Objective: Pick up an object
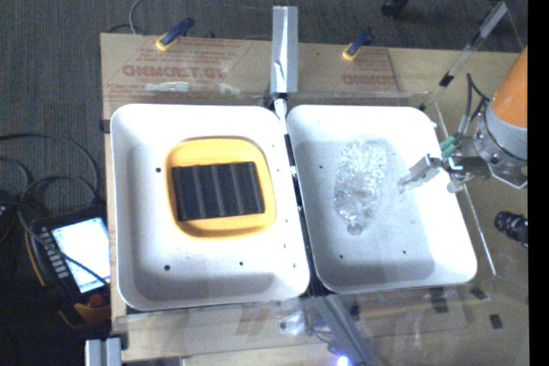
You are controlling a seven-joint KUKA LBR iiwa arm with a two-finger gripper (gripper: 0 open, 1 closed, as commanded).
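Clear crinkled wrap [358, 184] mid right bin [446, 261]: looks light, soft, slippery, so pinch a raised fold; pincer [420, 171] at its right edge, can't tell its spread.

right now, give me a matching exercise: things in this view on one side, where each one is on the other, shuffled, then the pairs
Things:
1. yellow tray with dark slats
2. clear crinkled plastic item
3. gripper
4. blue-and-yellow clamps

Places:
A. over the right bin's right side
B. on the board's far edge
C. in the left bin
D. in the middle of the right bin

Pairs: 1-C, 2-D, 3-A, 4-B
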